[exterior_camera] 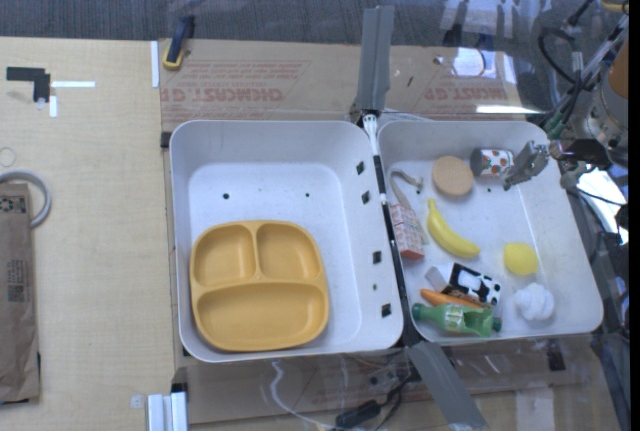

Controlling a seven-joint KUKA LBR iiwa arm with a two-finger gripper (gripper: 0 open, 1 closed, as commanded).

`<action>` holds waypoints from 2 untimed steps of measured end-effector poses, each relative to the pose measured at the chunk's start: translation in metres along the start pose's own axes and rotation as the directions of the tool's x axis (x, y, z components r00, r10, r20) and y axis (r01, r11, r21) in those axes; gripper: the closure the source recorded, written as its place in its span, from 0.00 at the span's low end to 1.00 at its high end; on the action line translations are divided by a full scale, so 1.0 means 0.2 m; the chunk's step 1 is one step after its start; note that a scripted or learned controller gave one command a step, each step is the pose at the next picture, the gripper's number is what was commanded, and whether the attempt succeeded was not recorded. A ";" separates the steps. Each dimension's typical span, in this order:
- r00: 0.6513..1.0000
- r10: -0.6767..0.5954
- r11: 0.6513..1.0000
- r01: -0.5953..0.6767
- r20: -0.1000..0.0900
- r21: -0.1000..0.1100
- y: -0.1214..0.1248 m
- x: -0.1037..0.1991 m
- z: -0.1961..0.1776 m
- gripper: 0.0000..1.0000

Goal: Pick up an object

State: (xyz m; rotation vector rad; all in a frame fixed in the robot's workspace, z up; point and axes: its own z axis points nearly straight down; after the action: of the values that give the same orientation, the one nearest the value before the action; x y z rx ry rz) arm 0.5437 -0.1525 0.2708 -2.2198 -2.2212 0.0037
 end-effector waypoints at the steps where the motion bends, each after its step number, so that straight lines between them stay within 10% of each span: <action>1: 0.998 -0.069 0.998 0.069 0.000 0.000 0.07 0.16 0.53 0.00; 2: 0.962 -0.275 0.962 0.275 0.000 -0.001 0.02 0.28 0.79 0.00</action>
State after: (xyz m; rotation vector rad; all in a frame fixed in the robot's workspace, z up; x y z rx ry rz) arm 0.5463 -0.0969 0.1121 -1.8904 -2.5079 0.0020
